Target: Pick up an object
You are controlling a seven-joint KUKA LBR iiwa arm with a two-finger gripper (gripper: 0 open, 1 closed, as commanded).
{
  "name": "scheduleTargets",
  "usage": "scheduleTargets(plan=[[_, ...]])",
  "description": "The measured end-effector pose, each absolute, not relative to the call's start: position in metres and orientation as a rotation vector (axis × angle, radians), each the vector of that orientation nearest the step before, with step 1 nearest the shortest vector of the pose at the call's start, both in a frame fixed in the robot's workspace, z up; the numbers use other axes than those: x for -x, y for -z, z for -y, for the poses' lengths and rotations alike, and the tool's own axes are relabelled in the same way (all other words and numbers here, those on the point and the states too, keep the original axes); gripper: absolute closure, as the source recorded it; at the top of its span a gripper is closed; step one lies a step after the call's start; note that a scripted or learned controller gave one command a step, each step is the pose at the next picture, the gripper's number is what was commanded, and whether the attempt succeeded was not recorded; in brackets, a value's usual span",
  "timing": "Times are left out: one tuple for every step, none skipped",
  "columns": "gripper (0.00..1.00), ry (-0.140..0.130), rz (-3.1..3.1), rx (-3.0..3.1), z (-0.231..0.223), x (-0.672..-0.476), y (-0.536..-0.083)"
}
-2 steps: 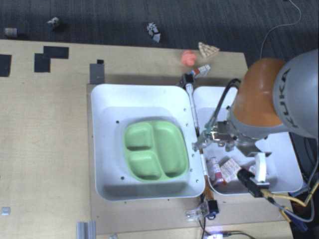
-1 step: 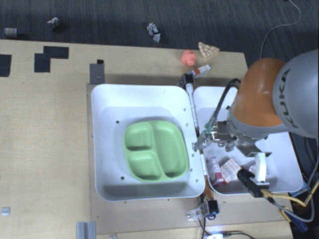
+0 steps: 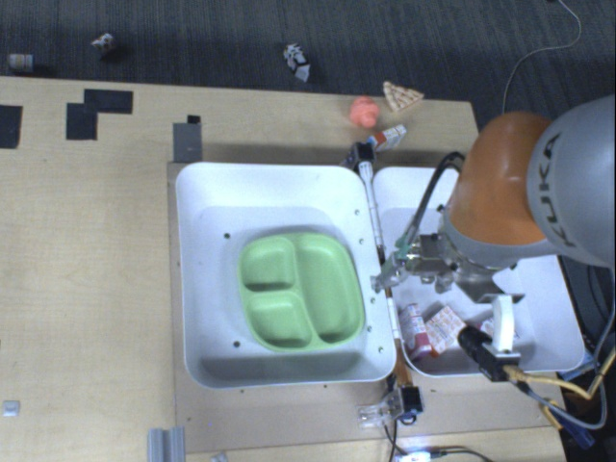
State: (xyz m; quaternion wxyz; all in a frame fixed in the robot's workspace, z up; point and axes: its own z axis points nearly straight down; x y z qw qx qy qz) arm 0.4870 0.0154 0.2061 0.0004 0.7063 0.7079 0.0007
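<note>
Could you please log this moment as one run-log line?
arm: over right bin | gripper: at divider, fingers unclear | held: nothing seen | left bin: green tray | right bin: small packets

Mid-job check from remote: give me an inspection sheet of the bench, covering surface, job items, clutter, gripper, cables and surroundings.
Surface: wooden bench bearing two white bins, left bin and right bin, side by side.
Job's things: green divided tray lying flat in the left bin; small red-and-white packets in the right bin's near corner.
Clutter: pink ball, wedge-shaped piece and a small tube on the bench behind the bins.
Gripper: arm hangs over the right bin; the gripper is hidden under the wrist, so its state cannot be read.
Cables: black cable looping at the wrist; thin wire across the floor.
Surroundings: dark carpet with small scattered bits.
</note>
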Motion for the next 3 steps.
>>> scheduleTargets(plan=[[0.0,-0.002,-2.223,-2.219,-0.0154,-0.487,-0.2061],[0.0,-0.002,-2.223,-2.219,-0.0154,-0.487,-0.2061],[0.0,-0.002,-2.223,-2.219,-0.0154,-0.487,-0.2061]])
